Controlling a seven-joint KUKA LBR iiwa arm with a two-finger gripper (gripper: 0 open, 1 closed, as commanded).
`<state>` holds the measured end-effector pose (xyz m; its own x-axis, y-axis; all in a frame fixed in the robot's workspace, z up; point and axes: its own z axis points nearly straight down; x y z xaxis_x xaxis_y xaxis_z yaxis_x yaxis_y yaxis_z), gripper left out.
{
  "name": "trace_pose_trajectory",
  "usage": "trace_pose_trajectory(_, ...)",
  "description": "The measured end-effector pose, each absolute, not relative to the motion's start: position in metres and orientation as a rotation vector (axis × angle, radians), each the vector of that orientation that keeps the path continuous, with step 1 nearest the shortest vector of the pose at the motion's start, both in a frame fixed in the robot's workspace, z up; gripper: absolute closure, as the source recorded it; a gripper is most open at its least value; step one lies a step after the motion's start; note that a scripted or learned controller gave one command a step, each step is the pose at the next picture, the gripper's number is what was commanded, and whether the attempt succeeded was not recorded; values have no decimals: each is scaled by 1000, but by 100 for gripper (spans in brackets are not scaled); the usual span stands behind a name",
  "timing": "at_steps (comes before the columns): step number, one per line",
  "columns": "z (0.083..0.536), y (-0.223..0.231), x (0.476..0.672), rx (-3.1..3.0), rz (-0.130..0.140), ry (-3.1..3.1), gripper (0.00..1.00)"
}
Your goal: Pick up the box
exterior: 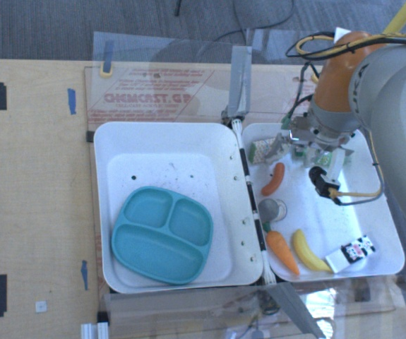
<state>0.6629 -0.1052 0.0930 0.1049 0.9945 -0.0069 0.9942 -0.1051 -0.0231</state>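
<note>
A small white box (352, 251) with black patches lies in the near right corner of the right bin (383, 210). My gripper (320, 159) hangs over the far part of that bin, below the orange band of the arm (337, 76). It is well away from the box, which sits nearer the front. Nothing shows in the gripper's grasp. A green and white packet (264, 149) lies just left of the gripper.
The right bin also holds a red sausage (274, 179), a grey can (272, 209), a carrot (282, 251) and a banana (308, 251) beside the box. A teal divided plate (162, 234) lies in the left bin (160, 147).
</note>
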Motion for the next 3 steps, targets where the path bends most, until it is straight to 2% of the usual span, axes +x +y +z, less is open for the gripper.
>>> trace_pose_trajectory(2,88,-113,660,-2640,51,-1629,0)
trace_pose_trajectory(3,98,-112,665,-2660,25,-1641,100)
